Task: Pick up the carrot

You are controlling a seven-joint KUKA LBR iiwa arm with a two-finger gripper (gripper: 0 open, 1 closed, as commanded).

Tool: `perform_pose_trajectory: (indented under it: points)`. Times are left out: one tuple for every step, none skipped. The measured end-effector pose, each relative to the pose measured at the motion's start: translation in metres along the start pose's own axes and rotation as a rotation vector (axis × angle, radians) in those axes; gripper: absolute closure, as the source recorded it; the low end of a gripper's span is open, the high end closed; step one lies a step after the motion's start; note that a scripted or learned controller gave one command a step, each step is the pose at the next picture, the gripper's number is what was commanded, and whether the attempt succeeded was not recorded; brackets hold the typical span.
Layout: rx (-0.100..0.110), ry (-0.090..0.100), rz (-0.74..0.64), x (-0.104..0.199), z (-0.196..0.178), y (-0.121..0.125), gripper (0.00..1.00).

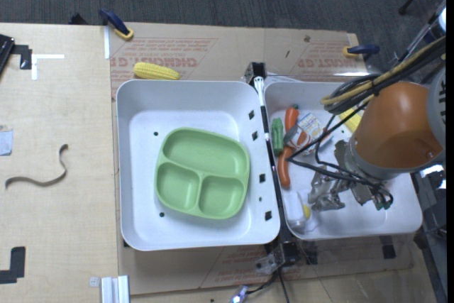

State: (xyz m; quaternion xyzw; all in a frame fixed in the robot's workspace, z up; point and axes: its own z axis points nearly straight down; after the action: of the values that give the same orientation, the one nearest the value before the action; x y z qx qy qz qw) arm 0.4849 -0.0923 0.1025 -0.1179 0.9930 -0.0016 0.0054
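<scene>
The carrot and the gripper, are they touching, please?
Apart: the camera view shows white bin floor between the carrot and the gripper.

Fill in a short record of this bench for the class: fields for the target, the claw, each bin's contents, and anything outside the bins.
target: carrot, lying at the left side of the right bin
claw: claw low in the right bin, apart from the carrot
left bin: left bin holds a green divided plate
outside bins: corn cob on the cardboard behind the left bin
</scene>
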Motion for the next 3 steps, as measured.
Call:
perform_pose_trajectory:
  points:
    - [-0.006, 0.006, -0.343, 0.008, 0.011, -0.046, 1.0]
    - [-0.005, 0.004, -0.369, 0.009, 0.01, -0.115, 1.0]
    - [-0.006, 0.005, -0.467, 0.024, 0.01, -0.127, 1.0]
